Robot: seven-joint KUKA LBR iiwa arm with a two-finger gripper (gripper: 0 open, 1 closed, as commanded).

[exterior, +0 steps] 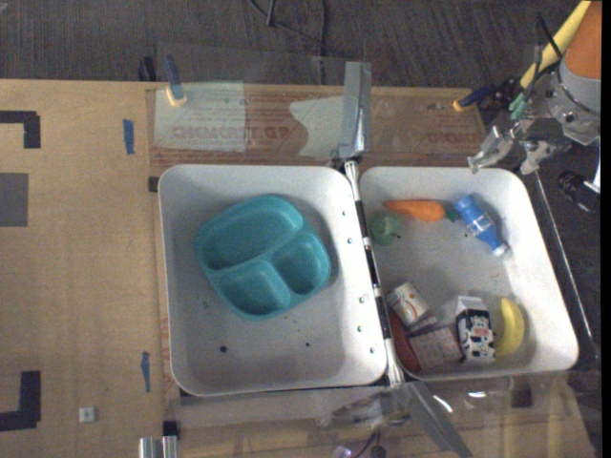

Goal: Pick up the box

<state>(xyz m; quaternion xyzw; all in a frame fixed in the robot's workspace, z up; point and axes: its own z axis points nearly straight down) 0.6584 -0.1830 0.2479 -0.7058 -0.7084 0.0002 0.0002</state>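
Two neighbours, banana point(513, 326) and cup point(409, 303), flank the box point(474, 330).

Teal tray point(263, 254), orange carrot point(416, 210)

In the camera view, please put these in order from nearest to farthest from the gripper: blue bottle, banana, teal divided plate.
From the gripper above the right bin's far right corner:
1. Blue bottle, far part of the right bin.
2. Banana, near right side of the same bin.
3. Teal divided plate, in the left bin.

Arm point(582, 60) cut off at right edge.
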